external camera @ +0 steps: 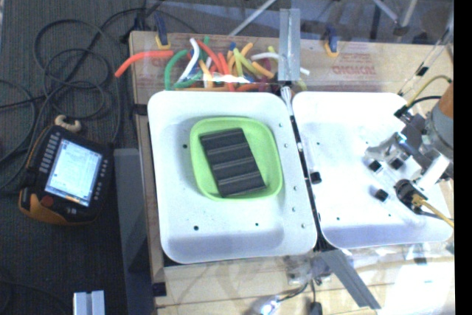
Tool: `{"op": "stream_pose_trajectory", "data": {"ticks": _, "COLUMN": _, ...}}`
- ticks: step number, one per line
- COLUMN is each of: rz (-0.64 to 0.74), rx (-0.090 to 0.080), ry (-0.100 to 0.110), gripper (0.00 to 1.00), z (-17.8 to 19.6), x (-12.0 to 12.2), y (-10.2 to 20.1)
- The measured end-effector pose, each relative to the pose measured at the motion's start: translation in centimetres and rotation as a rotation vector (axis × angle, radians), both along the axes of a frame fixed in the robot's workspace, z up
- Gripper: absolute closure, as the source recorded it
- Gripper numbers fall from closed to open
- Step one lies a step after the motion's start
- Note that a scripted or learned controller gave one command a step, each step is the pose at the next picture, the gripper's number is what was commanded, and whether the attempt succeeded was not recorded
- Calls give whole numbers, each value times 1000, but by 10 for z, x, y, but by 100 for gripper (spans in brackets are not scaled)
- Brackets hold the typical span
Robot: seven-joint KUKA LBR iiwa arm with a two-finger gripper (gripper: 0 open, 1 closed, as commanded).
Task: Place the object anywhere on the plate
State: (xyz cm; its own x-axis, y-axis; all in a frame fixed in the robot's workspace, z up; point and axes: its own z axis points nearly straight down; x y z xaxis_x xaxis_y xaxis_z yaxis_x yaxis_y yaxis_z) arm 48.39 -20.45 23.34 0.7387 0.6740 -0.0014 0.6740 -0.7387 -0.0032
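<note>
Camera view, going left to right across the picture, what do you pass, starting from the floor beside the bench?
Handheld control pendant on the floor → left white bin → green plate with the dark ridged object on it → right white bin → gripper.

We see a lime-green plate (pixel 272 158) carrying a dark charcoal object (pixel 232 161) marked with ridged stripes, set in a white bin (pixel 173 225). Behind it, we see orange, green, red and white tubes (pixel 214 64), and a wooden bench (pixel 354 59) with red lettering.
</note>
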Motion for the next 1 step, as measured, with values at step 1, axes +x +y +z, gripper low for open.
{"op": "stream_pose_trajectory", "data": {"ticks": 1, "rz": -83, "rx": -6, "ry": -4, "gripper": 0, "z": 150, "x": 1, "y": -13}}
